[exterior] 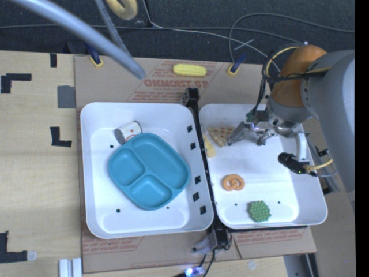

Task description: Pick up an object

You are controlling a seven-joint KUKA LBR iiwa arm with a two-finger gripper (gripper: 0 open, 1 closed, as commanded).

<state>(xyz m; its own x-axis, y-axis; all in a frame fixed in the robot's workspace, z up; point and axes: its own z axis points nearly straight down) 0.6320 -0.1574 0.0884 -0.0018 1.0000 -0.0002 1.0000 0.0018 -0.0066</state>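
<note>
The right bin [311, 212] holds a tan waffle-like piece [219, 135] at its far left, a small yellow piece [209, 149] by the divider, an orange pretzel-shaped object [233, 183] in the middle and a green bumpy object [259, 210] near the front. My gripper [248, 137] hovers low over the far part of this bin, just right of the waffle piece. It is open, with bare bin floor between its fingers. One dark fingertip [234, 138] sits right at the waffle's edge.
The left bin [92, 212] carries a blue divided tray [149, 170] and a white cup [128, 131] lying on its side behind it. A yellow object [189, 70] lies on the cardboard beyond the bins. Cables [248, 36] loop behind the arm.
</note>
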